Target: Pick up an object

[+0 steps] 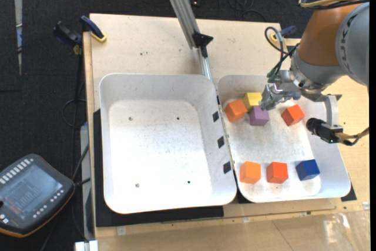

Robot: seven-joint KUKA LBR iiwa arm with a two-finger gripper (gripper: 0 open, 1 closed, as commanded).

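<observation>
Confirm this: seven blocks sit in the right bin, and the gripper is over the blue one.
Not quite. In the camera view the gripper is over the purple block, not the blue block, which sits near the front edge. Seven blocks in the right bin is correct.

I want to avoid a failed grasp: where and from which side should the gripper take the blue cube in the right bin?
Take the blue cube from above, across its two flat side faces. It lies flat near the bin's front right rim, with a gap to the red-orange cube beside it, so fingers fit there.
</observation>
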